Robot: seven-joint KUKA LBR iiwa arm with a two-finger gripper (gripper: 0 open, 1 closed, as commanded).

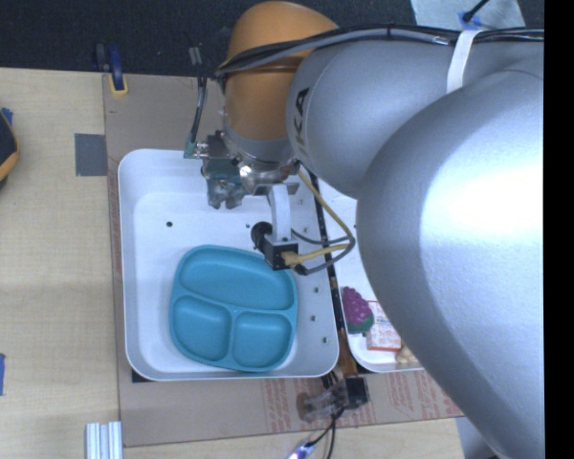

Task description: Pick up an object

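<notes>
This is a robotics lab or test workshop. A big grey industrial arm (430, 161) with loose cables reaches over white bins (134, 256) on a wooden bench (38, 285), fixed with tape and clamps.

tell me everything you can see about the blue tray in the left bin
The blue tray is a light blue, matte, plastic-looking dish with rounded corners and three compartments: one long one along its far side and two smaller ones nearer the camera. It lies flat, right side up, slightly turned, on the floor of the left bin, toward its near end. Its compartments look bare. The end effector sits beyond it, apart.
</notes>
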